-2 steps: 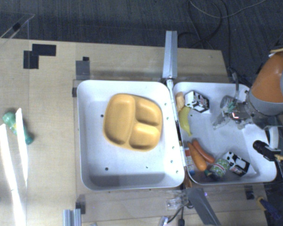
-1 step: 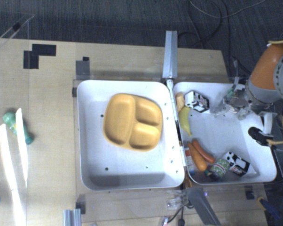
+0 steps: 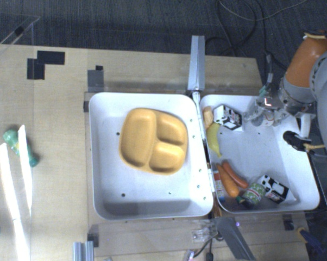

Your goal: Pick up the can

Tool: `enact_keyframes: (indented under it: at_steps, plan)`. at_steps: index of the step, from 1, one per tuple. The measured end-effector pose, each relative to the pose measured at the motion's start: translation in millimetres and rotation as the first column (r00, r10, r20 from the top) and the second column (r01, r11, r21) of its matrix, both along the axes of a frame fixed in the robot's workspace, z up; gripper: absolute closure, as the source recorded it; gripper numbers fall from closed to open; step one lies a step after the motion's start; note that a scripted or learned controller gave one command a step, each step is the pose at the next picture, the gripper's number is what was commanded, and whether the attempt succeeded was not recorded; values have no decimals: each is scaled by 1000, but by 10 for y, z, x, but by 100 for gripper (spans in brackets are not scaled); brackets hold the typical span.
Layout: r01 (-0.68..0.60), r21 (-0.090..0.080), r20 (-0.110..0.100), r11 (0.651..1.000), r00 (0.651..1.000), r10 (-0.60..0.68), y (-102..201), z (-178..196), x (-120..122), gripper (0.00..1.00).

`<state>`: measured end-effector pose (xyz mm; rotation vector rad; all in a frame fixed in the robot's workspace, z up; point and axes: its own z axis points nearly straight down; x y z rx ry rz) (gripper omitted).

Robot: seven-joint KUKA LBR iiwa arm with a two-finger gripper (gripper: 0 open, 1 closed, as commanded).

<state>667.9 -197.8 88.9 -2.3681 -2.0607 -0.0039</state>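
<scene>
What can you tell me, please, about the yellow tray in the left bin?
The tray is a yellow-orange, smooth, plastic-looking dish with rounded corners and three hollows: one long one on its left, two smaller ones on its right. It lies flat, open side up, turned slightly askew, near the middle of the left bin, a little toward the far side. It rests on the bin's floor, clear of the walls, and nothing else touches it.

Even, fairly bright light falls from overhead, and the two shallow white plastic bins [image 3: 152, 200] glow nearly washed out. Hard glare streaks the pale wooden bench [image 3: 49, 200] along its left edge. Shadows are soft and short. Detail is slightly grainy, and small items look blurred.
</scene>
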Motion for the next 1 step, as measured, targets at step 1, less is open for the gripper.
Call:
enact_keyframes:
  at_steps: [1]
  plan:
    - [-10,-3,4,1000,1000,10,19,95,23,100]
